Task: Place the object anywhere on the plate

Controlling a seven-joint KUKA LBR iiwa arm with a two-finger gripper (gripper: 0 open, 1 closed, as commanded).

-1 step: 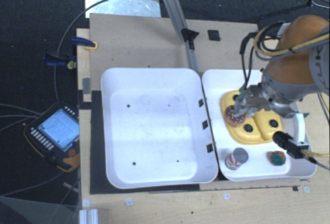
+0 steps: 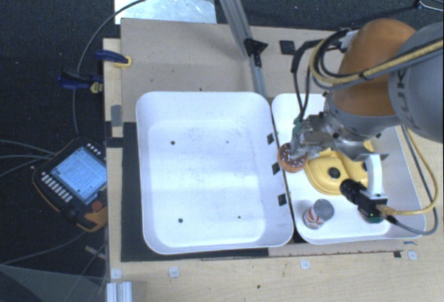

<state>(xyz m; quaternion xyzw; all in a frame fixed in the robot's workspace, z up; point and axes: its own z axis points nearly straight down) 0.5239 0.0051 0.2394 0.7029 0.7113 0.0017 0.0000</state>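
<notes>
The claw [image 2: 303, 148] is seen low in the right bin [image 2: 399, 224], at its left side. Whether it is open or shut cannot be told — the arm [image 2: 374, 78] hides much of it. A small brown donut [image 2: 292, 157] lies just under and to the left of the claw, touching it or very near; a grasp cannot be made out. A yellow plate [image 2: 331, 174] sits just to the right of the donut, partly hidden by the arm. So the donut would likely have to be carried a short way right. A small grey and red thing [image 2: 318, 213] lies nearer the front. The left bin [image 2: 149, 155] sits beside, on a brown table [image 2: 180, 57], with dark floor [image 2: 41, 30] around.
</notes>
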